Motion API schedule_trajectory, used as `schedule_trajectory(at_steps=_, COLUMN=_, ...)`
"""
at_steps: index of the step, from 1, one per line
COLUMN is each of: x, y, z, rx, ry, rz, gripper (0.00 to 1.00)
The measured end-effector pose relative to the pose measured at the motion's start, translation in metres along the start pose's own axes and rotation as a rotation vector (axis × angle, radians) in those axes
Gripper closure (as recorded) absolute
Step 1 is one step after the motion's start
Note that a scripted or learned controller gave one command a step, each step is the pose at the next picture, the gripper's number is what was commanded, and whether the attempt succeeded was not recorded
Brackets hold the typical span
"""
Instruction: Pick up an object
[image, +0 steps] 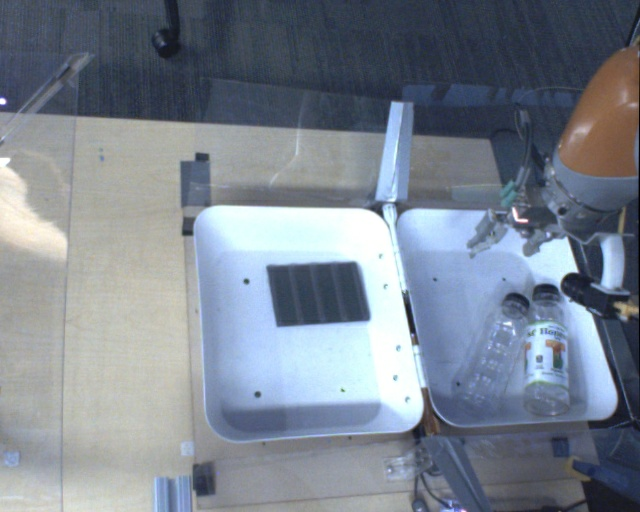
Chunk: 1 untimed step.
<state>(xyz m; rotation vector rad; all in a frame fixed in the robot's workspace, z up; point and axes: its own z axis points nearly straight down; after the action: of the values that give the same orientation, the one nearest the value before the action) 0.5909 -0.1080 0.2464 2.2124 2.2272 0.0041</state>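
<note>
Beside the clear bottle (488, 352), labelled bottle (546, 352), print perhaps "Honest".

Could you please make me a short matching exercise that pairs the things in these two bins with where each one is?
Things:
1. dark ribbed mat
2. clear plastic bottle
3. labelled bottle
4. gripper

Places:
A. lying at the right edge of the right bin, cap toward the far side
B. lying flat in the middle of the left bin
C. above the far part of the right bin, apart from both bottles
D. lying at a slant in the right bin, just left of the other bottle

Pairs: 1-B, 2-D, 3-A, 4-C
</note>
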Motion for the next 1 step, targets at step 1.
schedule_trajectory(at_steps=1, x=0.0169, y=0.0547, z=-0.1421, rx=-0.005, ry=-0.002, rz=0.084, gripper=0.0)
